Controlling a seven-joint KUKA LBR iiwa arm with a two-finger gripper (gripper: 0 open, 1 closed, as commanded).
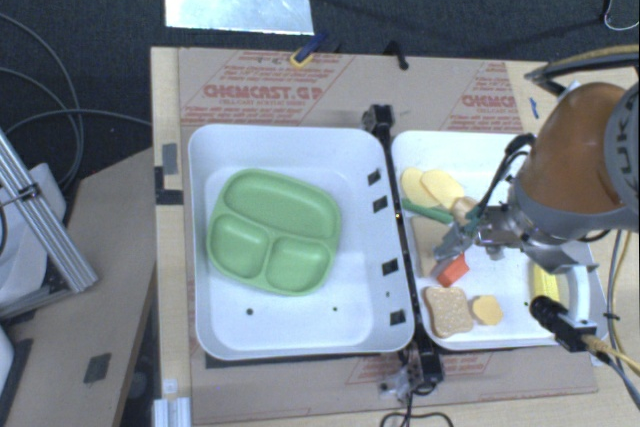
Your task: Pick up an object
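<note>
While the arm (590, 165) reaches in from the right, these lines go from the gripper outward.
Gripper: the gripper (452, 245) hangs low in the right bin (500, 147), pointing left and down; its dark fingers look slightly parted, but whether anything sits between them I cannot tell.
Directly under the tip: a small red-orange piece (454, 269) lies just below the gripper, touching or nearly touching it.
Just above-left of the gripper: a green-handled tool (432, 212) lies aslant, its pale wooden end (463, 208) beside the fingers.
Further up from the gripper: two pale yellow rounded pieces (432, 185) sit side by side, near the bin's left wall.
Below the gripper: a toast-like slice (449, 311) lies flat near the front rim, with a small orange-yellow round piece (488, 311) just right of it.
Right of the gripper: a yellow banana-like piece (545, 283) lies partly under the arm.
Well to the left of the gripper: the left bin (290, 143) holds a green divided plate (272, 230) with three compartments.
Surface: both bins rest on a cardboard-covered surface (270, 80).
</note>
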